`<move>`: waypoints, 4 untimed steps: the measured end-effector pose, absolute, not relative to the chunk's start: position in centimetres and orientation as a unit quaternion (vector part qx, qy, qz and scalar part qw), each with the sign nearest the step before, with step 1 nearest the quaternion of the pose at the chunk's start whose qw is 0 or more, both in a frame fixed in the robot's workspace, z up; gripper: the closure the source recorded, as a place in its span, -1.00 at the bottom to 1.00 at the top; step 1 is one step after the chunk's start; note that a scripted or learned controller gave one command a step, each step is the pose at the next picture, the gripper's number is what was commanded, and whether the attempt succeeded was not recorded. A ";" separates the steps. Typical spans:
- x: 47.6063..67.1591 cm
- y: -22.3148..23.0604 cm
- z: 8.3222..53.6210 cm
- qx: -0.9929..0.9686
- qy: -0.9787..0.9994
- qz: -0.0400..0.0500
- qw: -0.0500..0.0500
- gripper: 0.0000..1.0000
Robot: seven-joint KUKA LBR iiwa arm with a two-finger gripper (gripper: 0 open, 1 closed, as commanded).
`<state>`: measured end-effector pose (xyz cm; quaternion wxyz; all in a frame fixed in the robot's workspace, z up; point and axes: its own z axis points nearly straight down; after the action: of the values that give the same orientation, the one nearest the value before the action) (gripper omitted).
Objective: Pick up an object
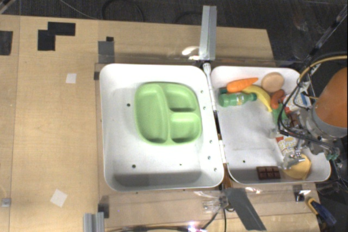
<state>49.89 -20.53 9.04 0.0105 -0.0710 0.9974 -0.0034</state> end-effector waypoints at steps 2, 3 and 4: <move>49.7 -18.6 9.1 -0.131 0.991 -0.005 0.010 -1.00; 50.1 -20.5 9.1 -0.281 0.960 -0.005 0.009 -1.00; 50.3 -15.1 9.2 -0.348 0.938 -0.006 0.010 -1.00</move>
<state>50.29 -15.15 9.15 0.0099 -0.3478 0.9375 -0.0063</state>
